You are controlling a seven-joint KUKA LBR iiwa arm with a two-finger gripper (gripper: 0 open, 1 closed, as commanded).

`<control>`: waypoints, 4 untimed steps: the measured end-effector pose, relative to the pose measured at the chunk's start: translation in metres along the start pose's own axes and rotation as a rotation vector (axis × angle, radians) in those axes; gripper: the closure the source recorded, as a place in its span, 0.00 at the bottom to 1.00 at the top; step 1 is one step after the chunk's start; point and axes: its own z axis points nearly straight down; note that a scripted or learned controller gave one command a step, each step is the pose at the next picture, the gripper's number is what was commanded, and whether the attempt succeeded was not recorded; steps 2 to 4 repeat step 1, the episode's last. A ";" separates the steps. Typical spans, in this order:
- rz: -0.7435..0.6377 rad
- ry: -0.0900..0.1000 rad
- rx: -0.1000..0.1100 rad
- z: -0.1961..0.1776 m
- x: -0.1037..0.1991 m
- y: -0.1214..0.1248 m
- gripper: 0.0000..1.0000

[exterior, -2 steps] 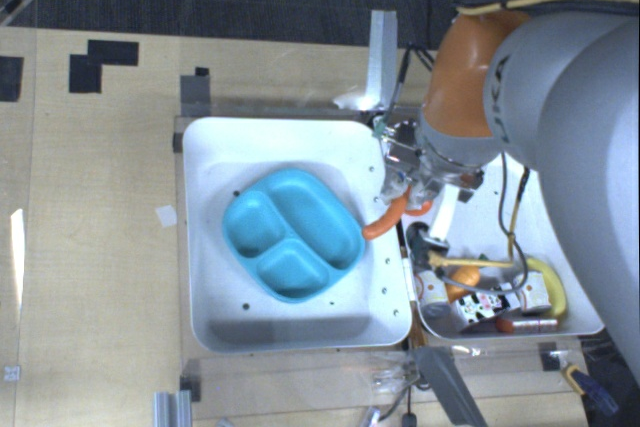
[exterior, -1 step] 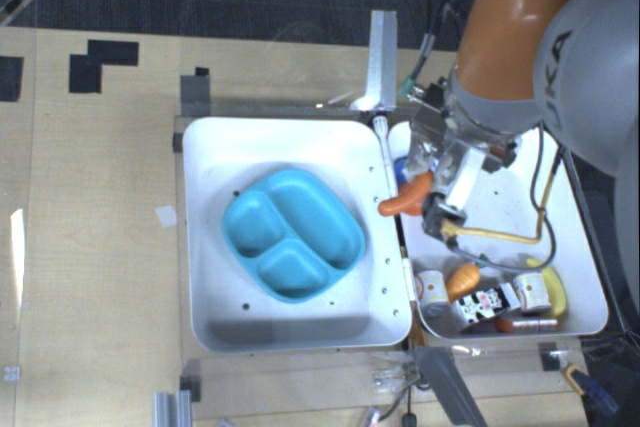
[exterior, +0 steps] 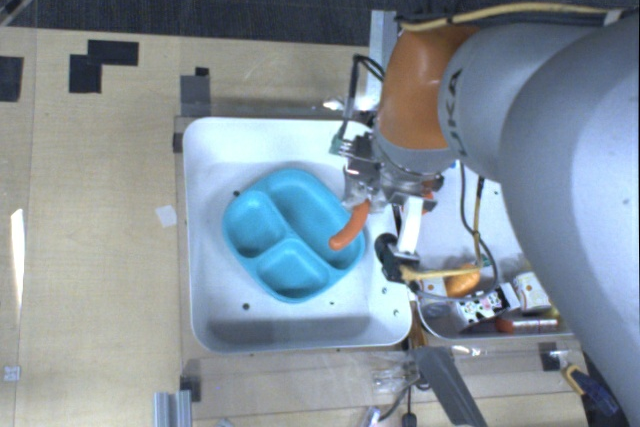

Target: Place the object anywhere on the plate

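A blue plate (exterior: 285, 233) with three compartments lies in the left white bin (exterior: 215, 315). A small orange sausage-shaped object (exterior: 348, 229) hangs tilted over the plate's right rim. Its upper end sits between the fingers of my gripper (exterior: 358, 205), which is shut on it. The lower end of the orange object is close above the plate's right compartment; I cannot tell whether it touches. The grey arm with its orange band comes in from the right and hides the bin's far right corner.
The right bin (exterior: 430, 317) holds a yellow-orange item (exterior: 462, 282), a small white box-like piece (exterior: 528, 293) and a red-tipped item (exterior: 520, 323). The wall between the two bins runs just right of the plate.
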 end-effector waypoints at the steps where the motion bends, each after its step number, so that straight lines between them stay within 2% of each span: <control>1: 0.001 0.000 0.000 0.000 0.000 0.000 0.00; 4: 0.001 0.000 0.000 0.000 0.000 0.000 0.00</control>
